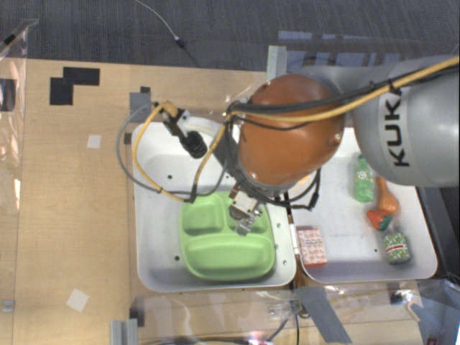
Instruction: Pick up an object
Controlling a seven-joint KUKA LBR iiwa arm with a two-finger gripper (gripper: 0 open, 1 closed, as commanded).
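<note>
A green compartment tray [223, 246] lies in the near half of the left bin [154, 207]. My gripper [244, 215] hangs under the orange wrist band, right over the tray's back right compartment. Its tip sits at or just above the tray surface. In the right bin [345, 261] lie a small red and white box [311, 245], a green bottle [364, 179], an orange carrot-like item [383, 205] and a small green and red can [396, 248].
Yellow and grey cables [162, 146] loop over the far part of the left bin, with a black connector [194, 144] hanging there. The big grey arm [406, 128] covers the far part of the right bin. Wooden bench top extends to the left.
</note>
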